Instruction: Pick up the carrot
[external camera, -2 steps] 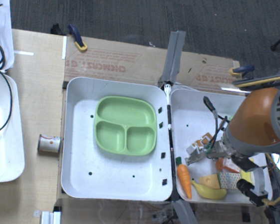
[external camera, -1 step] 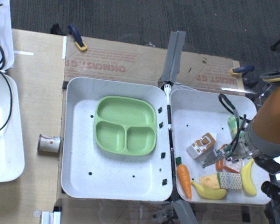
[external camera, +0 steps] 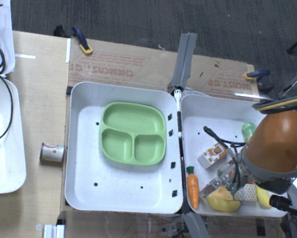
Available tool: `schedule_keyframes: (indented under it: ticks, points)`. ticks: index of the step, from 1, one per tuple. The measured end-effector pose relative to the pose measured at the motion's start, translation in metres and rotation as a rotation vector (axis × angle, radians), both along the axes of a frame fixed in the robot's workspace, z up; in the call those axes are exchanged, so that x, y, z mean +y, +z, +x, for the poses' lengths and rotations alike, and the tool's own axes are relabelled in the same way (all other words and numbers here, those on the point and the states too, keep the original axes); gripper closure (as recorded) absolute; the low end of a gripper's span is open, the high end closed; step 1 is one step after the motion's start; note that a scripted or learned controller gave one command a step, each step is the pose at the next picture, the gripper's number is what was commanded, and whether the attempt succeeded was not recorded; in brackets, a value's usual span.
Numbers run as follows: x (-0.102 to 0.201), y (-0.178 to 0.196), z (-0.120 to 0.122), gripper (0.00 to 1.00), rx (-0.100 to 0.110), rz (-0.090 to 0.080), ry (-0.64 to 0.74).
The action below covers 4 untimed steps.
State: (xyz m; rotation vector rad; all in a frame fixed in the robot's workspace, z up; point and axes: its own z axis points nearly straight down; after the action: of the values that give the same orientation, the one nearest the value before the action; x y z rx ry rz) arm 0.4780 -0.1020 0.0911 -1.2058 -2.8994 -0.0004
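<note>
1. My orange-banded wrist [external camera: 278, 141] covers much of the right bin [external camera: 213, 110], and whatever lies beneath it is hidden from me.
2. My tool [external camera: 228, 179] shows as a tangle of dark and metallic parts just below and to the left of that band. I cannot tell how far its fingers stand apart, nor whether anything sits between them.
3. The carrot [external camera: 192, 187] lies just to the left of my tool, against the bin's left wall, its green top pointing away from the camera and its tip toward the near edge. It looks apart from my tool.
4. A yellow banana-like piece [external camera: 223, 202] lies right under my tool, close enough that I cannot say if they touch.
5. A small white and orange box [external camera: 212, 155] sits just beyond my tool.
6. A green object [external camera: 248, 130] is partly cut off by my wrist, and its shape is hard to make out.
7. Well to the left of my tool, the left bin [external camera: 81, 151] holds a green divided plate [external camera: 134, 134].
8. A small can [external camera: 52, 153] lies on the desk [external camera: 42, 66], further left.
</note>
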Motion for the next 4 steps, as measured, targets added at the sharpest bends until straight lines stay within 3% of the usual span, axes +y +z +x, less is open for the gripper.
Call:
schedule_keyframes:
  ticks: [1,2,3,4]
  points:
    - [0.0,0.009,0.001,1.0,-0.002,0.0,-0.004]
    - [0.0,0.009,0.001,0.0,-0.001,0.0,-0.003]
    - [-0.059,0.0,0.057,0.0,-0.001,-0.001,-0.465]
    - [-0.025,0.0,0.024,0.0,0.0,0.0,-0.129]
